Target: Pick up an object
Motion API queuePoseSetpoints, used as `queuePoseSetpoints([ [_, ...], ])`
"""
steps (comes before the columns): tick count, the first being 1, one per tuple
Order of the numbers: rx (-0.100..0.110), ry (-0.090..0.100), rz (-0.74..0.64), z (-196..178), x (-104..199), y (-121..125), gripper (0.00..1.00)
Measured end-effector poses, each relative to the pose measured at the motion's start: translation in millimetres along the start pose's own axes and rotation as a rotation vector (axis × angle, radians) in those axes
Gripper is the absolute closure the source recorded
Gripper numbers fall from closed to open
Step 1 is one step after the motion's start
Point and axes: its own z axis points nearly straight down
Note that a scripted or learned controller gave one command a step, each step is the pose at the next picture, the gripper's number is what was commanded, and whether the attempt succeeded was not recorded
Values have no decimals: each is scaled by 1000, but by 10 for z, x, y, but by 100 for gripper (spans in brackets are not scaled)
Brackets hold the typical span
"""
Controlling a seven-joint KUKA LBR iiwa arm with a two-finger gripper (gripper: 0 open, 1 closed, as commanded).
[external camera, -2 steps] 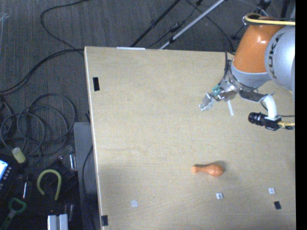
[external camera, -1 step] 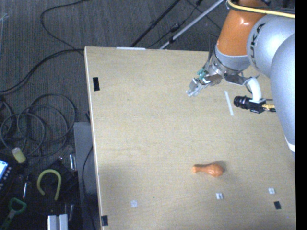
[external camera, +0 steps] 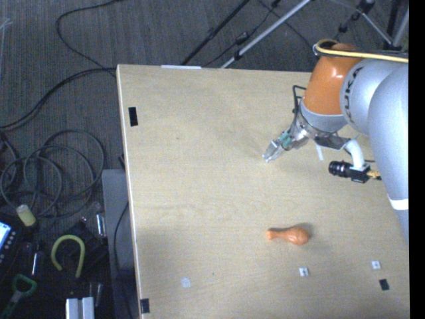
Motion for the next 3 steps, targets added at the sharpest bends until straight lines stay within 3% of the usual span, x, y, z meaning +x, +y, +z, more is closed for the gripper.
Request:
queuePoseSetpoints([
  [1,-2,0,198,-753,16,167,100],
  [2,-2,-2,197,-842,19,172,100],
  [3,-1,-2,-23,-149,-514,-122,100],
])
